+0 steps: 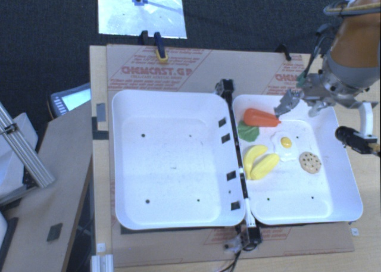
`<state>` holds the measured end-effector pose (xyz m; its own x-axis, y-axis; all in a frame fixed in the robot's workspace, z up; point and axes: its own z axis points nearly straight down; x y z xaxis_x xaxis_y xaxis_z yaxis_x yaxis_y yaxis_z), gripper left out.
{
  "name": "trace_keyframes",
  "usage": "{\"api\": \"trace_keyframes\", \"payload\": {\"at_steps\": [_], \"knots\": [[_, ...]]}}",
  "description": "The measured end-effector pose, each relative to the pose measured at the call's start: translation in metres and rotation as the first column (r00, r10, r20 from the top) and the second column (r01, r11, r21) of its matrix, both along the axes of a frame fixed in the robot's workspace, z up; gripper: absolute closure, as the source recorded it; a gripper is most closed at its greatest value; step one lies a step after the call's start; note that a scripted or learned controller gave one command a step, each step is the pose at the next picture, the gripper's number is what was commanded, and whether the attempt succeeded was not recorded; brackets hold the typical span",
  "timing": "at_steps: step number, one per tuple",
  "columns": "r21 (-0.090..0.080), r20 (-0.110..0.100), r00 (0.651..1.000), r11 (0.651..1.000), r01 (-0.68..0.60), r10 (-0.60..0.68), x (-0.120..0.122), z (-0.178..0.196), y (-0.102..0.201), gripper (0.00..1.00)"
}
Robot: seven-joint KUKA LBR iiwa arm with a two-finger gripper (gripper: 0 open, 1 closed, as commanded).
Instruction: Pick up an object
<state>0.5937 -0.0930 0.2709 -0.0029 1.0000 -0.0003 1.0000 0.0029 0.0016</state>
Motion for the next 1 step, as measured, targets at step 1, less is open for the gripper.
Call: {"api": "trace_keyframes", "payload": {"at_steps": [1], "knots": [[0.001, 0.005, 1.000, 1.000, -0.008, 0.008, 0.0577, -0.0109, 0.0595, 0.00]]}}
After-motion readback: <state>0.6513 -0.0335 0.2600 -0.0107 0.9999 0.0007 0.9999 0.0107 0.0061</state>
